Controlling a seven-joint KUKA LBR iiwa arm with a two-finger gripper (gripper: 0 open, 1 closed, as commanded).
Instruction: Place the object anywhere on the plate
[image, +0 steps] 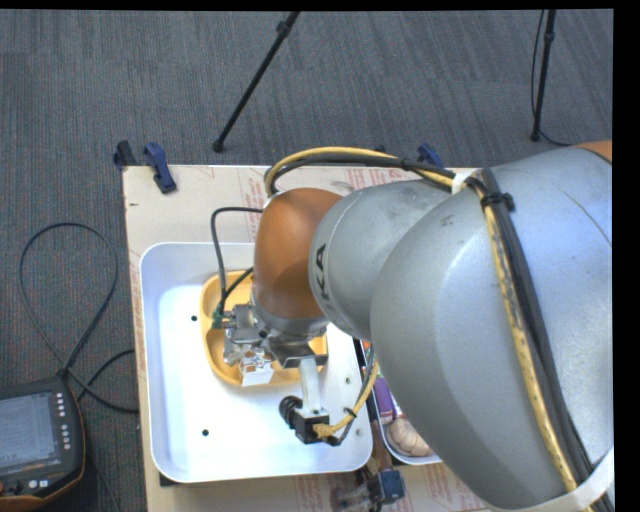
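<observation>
Your claw (250, 368) hangs low over the round yellow plastic plate (212, 300), at nine o'clock in the shallow white bin (165, 400). You can't tell its grip, or the object's place.

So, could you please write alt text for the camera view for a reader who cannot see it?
A large grey robot arm reaches from the right over a yellow plate lying in the left white bin, its gripper low over the plate. Blue clamps hold the bench board.
</observation>
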